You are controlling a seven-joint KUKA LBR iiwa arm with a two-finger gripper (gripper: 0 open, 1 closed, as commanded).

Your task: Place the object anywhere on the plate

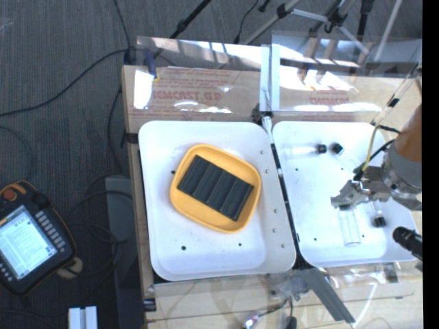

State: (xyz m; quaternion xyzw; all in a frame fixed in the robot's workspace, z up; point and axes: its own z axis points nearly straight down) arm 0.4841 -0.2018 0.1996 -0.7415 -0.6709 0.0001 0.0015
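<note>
So the object (350,227) looks like a small clear tube, lying flat in the right bin (309,242) near its front edge, nowhere near the yellow plate (184,202). That plate sits in the left bin (161,252) with a dark ribbed slab (215,188) on it. Two tiny black bits (328,148) lie at the right bin's back. Gripper (351,196) hangs just above the tube's far end; honestly can't tell its finger state, too blurry.

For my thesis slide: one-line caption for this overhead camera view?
Gripper hovers over a clear tube in the right bin; yellow plate bearing a dark ridged block sits in the left bin.
</note>
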